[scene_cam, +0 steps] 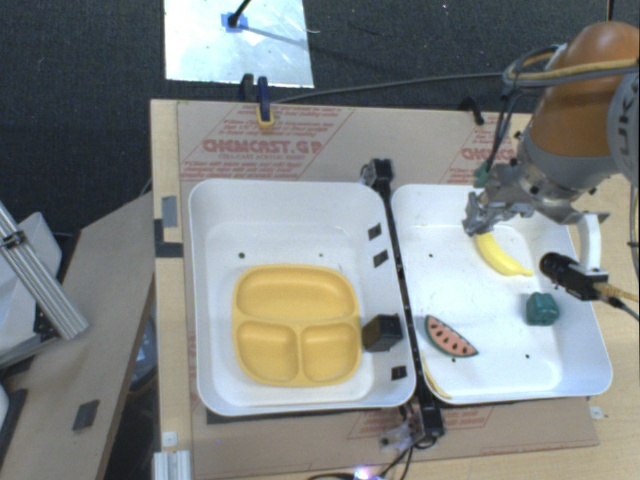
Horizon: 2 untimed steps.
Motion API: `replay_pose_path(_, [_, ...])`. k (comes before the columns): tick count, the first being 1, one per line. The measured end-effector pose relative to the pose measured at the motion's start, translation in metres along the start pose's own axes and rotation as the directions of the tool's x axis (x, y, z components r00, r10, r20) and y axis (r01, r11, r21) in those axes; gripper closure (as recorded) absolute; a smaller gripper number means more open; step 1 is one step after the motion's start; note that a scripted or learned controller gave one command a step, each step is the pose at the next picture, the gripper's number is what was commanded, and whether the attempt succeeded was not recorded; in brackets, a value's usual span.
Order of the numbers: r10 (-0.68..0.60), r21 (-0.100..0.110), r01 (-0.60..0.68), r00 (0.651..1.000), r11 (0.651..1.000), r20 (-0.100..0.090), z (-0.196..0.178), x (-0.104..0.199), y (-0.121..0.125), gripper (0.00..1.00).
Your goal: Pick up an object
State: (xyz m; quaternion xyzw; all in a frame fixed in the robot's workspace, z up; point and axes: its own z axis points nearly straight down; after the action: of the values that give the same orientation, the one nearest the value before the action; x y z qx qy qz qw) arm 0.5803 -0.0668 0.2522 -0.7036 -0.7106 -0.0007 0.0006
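The right bin [440, 218] holds a yellow banana [501, 256], a watermelon slice [451, 337] near its front left, and a small teal object [542, 309] toward the right. My gripper [483, 217] hangs over the back of this bin, right at the banana's upper end. Its fingertips are close to the banana, but the contact is hidden by the gripper body. A black and white part of the arm [572, 271] juts out just above the teal object.
The left bin [215, 208] contains a yellow divided plate [296, 324]. A black clamp strip [392, 258] runs between the two bins, with a black block [381, 333] at its lower part. Cardboard [300, 138] lies under both bins.
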Motion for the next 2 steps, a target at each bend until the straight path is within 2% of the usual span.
replay_pose_path(1, [0.0,-0.001,0.0,1.0,1.0,0.0,-0.003,0.046,-0.009,1.0])
replay_pose_path(2, [-0.001,0.0,0.001,1.0,1.0,-0.001,0.002,0.106,-0.026,1.0])
